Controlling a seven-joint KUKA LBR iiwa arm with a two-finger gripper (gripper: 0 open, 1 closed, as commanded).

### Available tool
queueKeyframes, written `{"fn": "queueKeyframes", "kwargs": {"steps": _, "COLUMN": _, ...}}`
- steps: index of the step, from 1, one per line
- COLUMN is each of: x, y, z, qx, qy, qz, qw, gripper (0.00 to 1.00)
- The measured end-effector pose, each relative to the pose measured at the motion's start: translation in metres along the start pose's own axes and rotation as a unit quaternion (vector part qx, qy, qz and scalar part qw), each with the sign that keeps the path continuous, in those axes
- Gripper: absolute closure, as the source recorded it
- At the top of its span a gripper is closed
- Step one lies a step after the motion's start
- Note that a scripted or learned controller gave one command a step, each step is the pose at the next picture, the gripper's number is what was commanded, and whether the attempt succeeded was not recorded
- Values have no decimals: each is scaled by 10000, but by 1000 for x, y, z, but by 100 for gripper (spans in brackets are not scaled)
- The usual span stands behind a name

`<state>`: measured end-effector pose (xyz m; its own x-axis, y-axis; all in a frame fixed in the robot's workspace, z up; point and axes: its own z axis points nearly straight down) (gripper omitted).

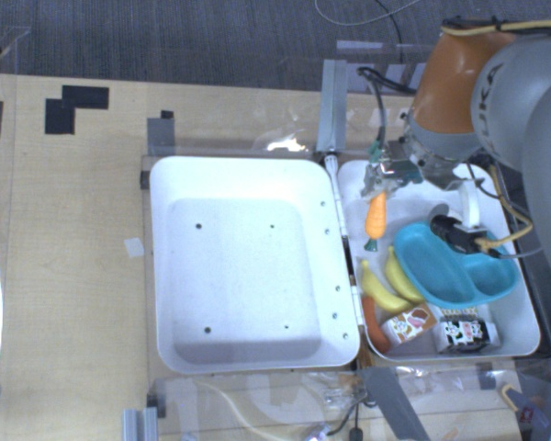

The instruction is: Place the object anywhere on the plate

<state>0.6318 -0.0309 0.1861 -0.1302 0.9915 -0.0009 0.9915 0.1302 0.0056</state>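
The tool (379, 180) meets the far end of the orange plastic carrot (376, 216); I cannot tell whether it grips. The curved blue plastic plate (445, 274) lies just right of the carrot.

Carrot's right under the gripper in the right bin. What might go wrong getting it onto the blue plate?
1. The carrot sits just below the gripper in the right bin. Whether it is actually gripped is unclear, so it may stay behind.
2. Two bananas lie against the blue plate on the carrot's side, and a low carry could knock them.
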Motion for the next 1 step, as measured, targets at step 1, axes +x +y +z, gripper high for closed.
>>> {"fn": "queueKeyframes", "kwargs": {"steps": 1, "x": 1, "y": -77, "z": 0, "qx": 10, "qy": 2, "qz": 83, "qw": 10000, "gripper": 100}}
